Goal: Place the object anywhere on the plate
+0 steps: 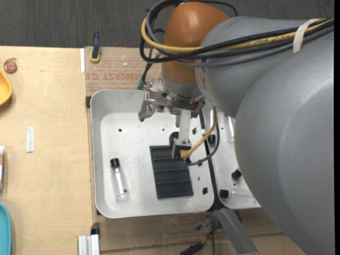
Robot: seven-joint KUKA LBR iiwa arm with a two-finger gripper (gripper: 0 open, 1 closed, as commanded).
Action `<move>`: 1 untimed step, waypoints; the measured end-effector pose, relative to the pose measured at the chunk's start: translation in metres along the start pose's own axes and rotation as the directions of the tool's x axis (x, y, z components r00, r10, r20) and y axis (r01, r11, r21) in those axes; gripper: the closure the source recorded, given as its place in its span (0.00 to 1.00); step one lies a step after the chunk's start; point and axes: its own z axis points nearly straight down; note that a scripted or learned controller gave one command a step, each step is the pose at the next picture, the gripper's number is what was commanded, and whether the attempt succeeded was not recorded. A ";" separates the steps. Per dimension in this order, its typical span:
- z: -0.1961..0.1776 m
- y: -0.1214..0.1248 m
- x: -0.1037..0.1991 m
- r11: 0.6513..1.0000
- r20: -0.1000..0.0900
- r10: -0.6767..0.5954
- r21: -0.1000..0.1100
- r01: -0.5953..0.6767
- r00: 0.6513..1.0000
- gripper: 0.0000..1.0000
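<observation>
Below gripper (144, 112) in view, inside shallow white bin (106, 137): black ribbed rectangular block (171, 173), clear black-capped vial (119, 180); gripper state unclear.

Bright, even light comes from above; the white bin (109, 142) is nearly washed out, its left rim faintly glaring. The vial (119, 180) casts only a soft, short shadow. The arm (287, 132), close to the lens, looks slightly soft

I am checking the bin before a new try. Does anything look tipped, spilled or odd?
The clear vial lies on its side near the left wall of the white bin; no spill shows. The black ribbed block lies flat.
</observation>
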 end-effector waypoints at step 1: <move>0.141 -0.035 0.039 0.998 -0.001 -0.070 0.001 0.070 0.998 0.00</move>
